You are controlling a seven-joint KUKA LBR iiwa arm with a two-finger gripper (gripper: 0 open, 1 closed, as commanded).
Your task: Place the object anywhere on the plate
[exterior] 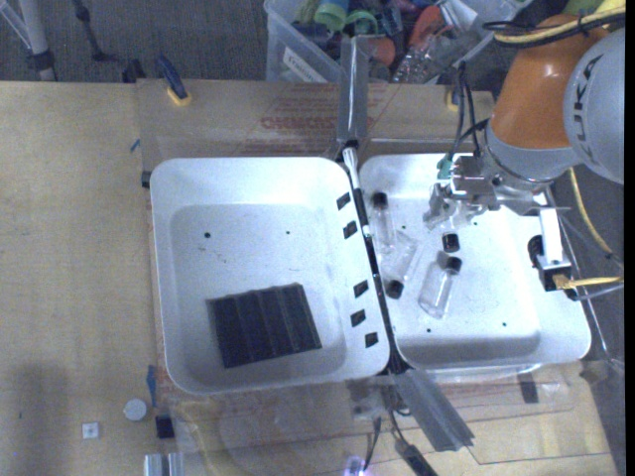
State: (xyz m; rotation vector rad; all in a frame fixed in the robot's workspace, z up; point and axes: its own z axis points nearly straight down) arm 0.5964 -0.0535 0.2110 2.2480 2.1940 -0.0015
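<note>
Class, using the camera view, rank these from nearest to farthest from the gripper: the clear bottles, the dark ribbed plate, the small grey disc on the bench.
1. Clear plastic bottles, right bin, just below the gripper.
2. Dark ribbed rectangular plate, left bin.
3. Small grey round disc, on the bench at lower left.

A single fixed camera looked down from above the counter [69, 216] at a slant, far enough back to take in both white bins whole: the left bin [164, 266] sat near the middle of the frame, the right bin [516, 340] beside it. The arm [551, 97] entered from the right edge, its upper part close to the lens and large. Beyond the counter's far edge, at the top, a clear tub of coloured items [377, 13] stood on the floor.
</note>
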